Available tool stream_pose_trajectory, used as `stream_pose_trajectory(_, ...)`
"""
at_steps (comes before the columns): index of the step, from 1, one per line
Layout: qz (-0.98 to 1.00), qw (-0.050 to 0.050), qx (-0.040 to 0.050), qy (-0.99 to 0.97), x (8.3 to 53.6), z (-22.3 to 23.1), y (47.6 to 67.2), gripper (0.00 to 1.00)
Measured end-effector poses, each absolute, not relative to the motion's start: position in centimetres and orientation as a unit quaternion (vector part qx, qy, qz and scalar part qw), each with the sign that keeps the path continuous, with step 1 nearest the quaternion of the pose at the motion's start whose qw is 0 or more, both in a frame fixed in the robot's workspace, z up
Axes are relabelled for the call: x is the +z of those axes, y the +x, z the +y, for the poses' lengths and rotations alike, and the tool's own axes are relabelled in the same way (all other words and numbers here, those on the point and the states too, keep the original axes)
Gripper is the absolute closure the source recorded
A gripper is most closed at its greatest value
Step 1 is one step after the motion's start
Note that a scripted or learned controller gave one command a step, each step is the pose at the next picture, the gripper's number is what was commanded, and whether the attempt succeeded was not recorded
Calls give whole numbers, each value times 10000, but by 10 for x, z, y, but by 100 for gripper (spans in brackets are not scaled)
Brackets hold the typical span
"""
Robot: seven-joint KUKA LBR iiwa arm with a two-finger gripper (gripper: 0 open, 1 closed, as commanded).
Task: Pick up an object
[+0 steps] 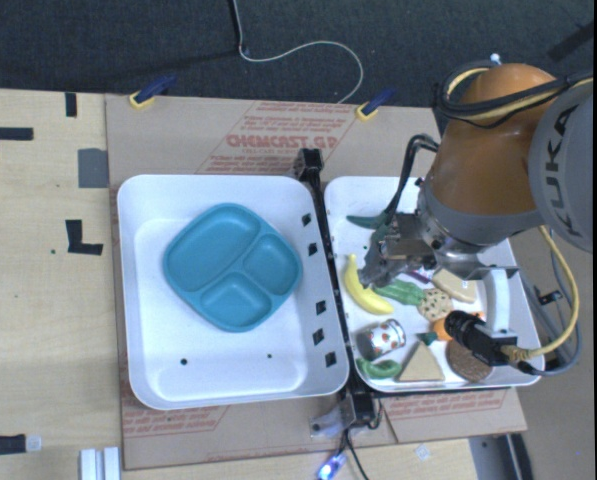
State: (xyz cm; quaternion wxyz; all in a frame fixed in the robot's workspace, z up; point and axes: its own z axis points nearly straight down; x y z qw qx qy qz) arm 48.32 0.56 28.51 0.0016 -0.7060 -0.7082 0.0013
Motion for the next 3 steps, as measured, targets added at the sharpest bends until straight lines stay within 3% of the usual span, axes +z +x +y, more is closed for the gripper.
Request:
stream_pose_trajectory(1,-7074,10,12,-7068,281,11,483,100)
stream_pose_trajectory(2,-7092,-47,-61,-7050,433,33,491,100)
stream_pose_trajectory(3,-7064,5,13,-7078,405,-7,483,100)
